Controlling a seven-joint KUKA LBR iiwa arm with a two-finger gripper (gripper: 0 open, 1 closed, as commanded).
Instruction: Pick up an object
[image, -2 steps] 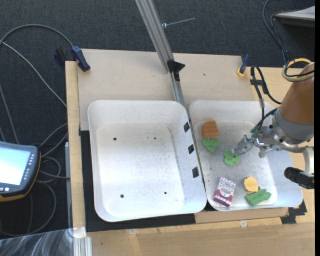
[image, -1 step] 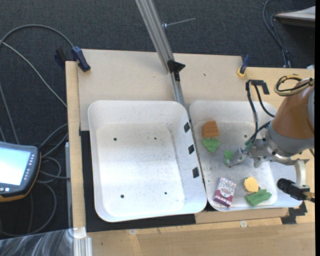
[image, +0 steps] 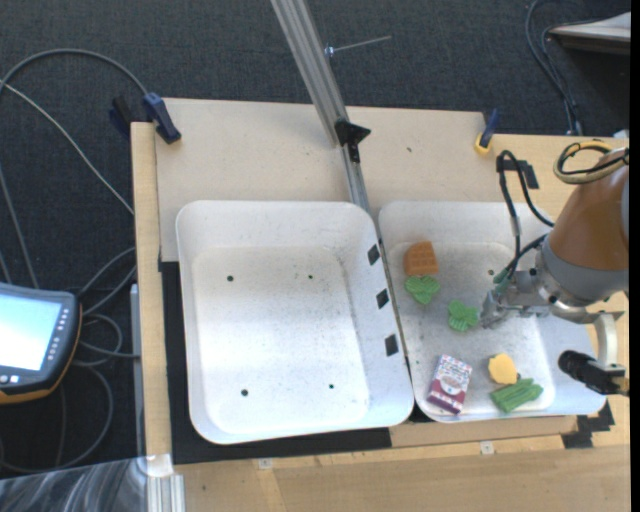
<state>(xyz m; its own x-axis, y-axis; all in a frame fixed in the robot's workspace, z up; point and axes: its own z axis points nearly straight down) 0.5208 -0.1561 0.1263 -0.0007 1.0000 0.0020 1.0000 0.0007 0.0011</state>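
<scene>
Two shallow white bins sit side by side on the bench. The left bin (image: 200, 250) holds no objects on its speckled floor. The right bin (image: 440, 215) holds six small things.

One orange block (image: 421, 257) lies toward the far left part of the right bin, and touching its near side is a green piece (image: 424, 290). A second green piece (image: 462, 317) lies near the middle of the bin floor. Along the bin's near edge there are three things: one small pink and white packet (image: 451, 383) near the near left corner, one yellow piece (image: 502, 369) to its right, and one long green ribbed piece (image: 517, 395) just beside and below the yellow one. That makes three green things, one orange, one yellow and one packet.

The arm comes in over the right edge of the right bin, its orange band (image: 590, 225) above the grey wrist. The gripper (image: 493, 312) is low over the bin floor, just to the right of the second green piece, close to it or touching it. Whether its fingers are spread or closed I cannot tell, and nothing is seen between them.
</scene>
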